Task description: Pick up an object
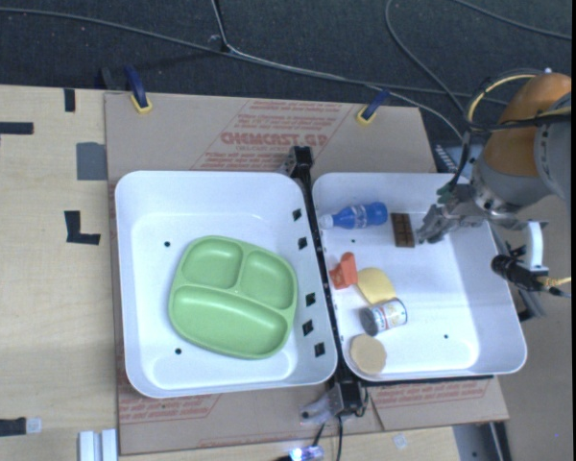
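Lying near the right bin's [499,353] twelve o'clock edge, a small brown block [401,230] sits just beside the gripper [432,230], at its nine o'clock. Whether the jaws are open or closed cannot be told. A clean pick probably needs them centred over the block. That bin holds six things: one bottle [359,216], block, orange piece [343,272], yellow lump [375,283], can [384,316], disc [369,354]. One green tray [234,296] lies in the left bin [139,257].
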